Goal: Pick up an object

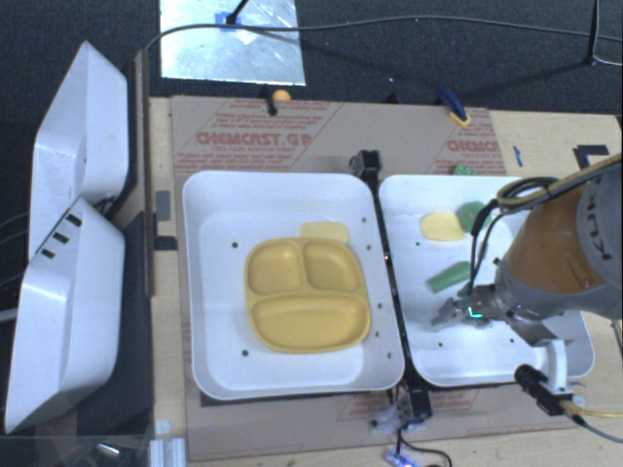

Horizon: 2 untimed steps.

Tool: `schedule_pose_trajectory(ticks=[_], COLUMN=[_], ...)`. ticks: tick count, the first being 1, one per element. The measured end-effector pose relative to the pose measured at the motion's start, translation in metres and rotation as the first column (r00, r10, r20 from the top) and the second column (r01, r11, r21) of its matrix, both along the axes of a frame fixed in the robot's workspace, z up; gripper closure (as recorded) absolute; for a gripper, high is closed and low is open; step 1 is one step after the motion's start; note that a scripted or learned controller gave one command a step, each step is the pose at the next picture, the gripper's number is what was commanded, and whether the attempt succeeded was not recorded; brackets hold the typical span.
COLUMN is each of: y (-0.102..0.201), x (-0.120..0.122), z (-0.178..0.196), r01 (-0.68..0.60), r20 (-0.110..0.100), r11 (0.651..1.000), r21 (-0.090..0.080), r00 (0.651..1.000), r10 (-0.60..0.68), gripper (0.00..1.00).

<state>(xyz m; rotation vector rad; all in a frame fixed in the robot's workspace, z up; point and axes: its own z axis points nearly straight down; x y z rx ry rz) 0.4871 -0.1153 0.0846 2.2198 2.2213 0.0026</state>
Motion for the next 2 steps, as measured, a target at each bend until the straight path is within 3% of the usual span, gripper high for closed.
schedule_pose_trajectory(ticks=[1,2], y=[0.004,0.043], x=[0.065,0.114], z=[0.000,0.105], r01=[-0.002,-0.005], r20=[0.001,0.009], r11=[1.000,1.000], r21=[-0.001,0.000], r00=[1.000,1.000], r10=[0.002,0.005], gripper=[0.00,0.00])
